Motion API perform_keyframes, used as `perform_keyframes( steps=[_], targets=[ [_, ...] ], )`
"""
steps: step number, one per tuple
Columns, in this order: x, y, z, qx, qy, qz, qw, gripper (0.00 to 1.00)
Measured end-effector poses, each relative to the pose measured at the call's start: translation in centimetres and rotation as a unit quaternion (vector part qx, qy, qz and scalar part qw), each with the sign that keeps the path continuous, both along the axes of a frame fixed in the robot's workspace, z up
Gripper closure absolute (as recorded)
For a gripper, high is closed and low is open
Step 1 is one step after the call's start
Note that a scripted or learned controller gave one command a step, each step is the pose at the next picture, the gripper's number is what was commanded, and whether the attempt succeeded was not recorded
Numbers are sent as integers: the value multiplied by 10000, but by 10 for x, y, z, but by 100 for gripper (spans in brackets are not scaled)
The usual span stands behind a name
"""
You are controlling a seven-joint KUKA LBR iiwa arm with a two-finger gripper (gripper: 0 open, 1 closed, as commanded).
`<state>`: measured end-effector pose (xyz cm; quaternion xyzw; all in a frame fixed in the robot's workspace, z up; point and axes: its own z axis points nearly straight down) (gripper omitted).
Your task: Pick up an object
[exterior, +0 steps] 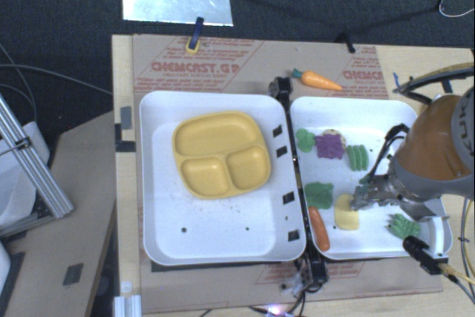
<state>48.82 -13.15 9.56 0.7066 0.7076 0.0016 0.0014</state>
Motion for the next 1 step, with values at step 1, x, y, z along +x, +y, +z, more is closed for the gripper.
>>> perform_keyframes(
  steps=[1],
  targets=[
    [0,115,94,13,-24,61,10000,100]
  ],
)
